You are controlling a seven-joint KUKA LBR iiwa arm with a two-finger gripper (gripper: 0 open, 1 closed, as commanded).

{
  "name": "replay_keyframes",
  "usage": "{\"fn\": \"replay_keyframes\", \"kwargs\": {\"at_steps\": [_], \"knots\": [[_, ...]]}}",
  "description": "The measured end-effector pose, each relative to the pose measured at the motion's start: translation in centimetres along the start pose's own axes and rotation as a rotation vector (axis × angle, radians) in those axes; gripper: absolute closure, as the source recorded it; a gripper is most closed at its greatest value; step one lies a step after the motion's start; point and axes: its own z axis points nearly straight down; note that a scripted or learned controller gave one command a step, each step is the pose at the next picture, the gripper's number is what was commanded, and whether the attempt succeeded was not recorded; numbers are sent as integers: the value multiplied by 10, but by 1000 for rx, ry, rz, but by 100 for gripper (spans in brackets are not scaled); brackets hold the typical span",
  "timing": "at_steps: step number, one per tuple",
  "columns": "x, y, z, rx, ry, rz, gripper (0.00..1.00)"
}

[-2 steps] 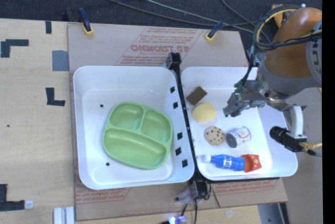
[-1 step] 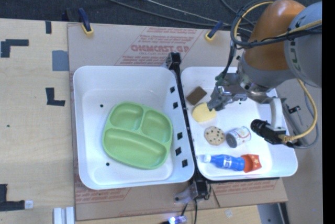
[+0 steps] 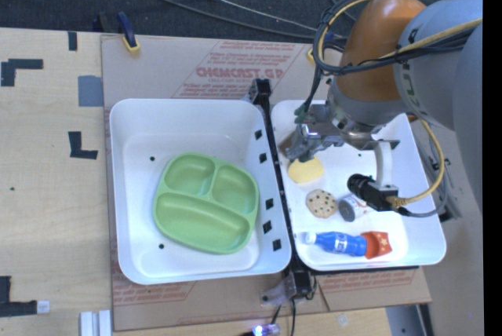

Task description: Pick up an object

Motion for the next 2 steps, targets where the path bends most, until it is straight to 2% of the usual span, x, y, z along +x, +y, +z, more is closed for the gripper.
{"fn": "replay_keyframes", "kwargs": {"at_steps": [1,2], "knots": [[48,21,12,0,0,-1,100],[104,38,7,-2,1,-2,100]]}}
